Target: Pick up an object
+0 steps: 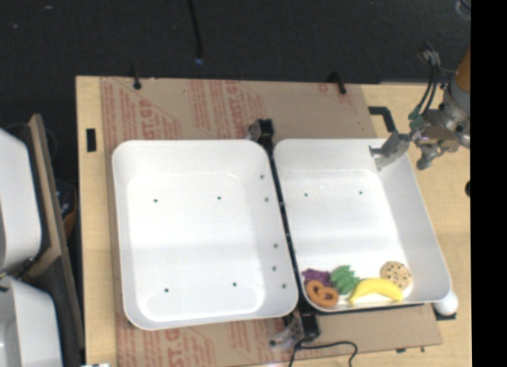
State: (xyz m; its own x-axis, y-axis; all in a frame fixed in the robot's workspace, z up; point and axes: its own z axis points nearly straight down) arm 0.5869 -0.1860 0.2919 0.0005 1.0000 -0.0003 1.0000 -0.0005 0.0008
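The left bin (194, 231) sits on a cardboard sheet (198, 108) covering the tabletop (87, 223). The right bin (348, 215) holds four items grouped along its near edge: purple grapes (315, 277), an orange pretzel-shaped piece (322, 295), a green leafy piece (344, 278), a yellow banana (375, 291) and a speckled tan cookie (396, 275), touching or nearly touching one another. The tool (412, 150) hangs above the far right corner of the right bin, well apart from the items; the arm is cut off at the frame edge. Its fingers appear spread with nothing between them.
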